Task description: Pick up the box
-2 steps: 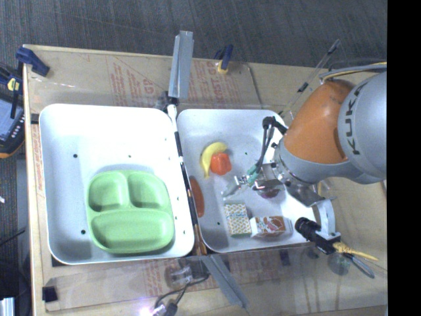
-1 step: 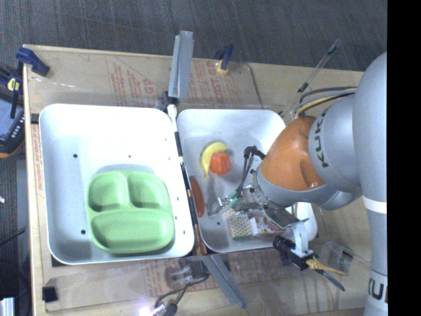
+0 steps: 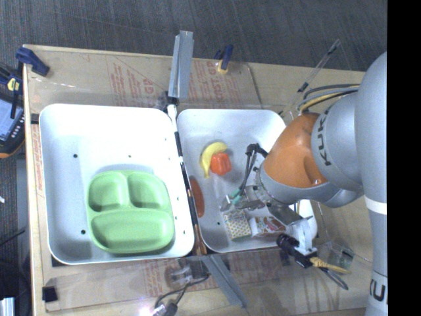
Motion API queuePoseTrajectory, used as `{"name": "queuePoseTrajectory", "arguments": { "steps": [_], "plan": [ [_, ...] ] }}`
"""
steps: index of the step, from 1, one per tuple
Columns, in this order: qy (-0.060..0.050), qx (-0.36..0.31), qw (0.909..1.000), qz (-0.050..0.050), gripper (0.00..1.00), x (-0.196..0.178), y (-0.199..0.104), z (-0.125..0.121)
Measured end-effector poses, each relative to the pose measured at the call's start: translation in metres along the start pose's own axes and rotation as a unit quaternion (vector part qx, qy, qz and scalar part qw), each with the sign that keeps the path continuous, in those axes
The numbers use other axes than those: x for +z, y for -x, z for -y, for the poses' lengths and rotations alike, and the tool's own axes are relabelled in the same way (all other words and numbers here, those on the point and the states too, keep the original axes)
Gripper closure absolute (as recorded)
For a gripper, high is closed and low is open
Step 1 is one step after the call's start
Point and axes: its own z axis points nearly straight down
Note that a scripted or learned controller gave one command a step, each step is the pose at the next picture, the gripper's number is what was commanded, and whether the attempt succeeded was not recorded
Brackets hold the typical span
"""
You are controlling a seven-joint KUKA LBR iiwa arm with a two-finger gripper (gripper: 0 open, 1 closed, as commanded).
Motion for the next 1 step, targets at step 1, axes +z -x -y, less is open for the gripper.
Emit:
{"name": "queuePoseTrajectory", "arguments": {
  "steps": [1],
  "plan": [
    [-0.001, -0.003, 1.0000, 0.000, 1.00, -0.0092, 0.0000, -0.0003]
  ]
}}
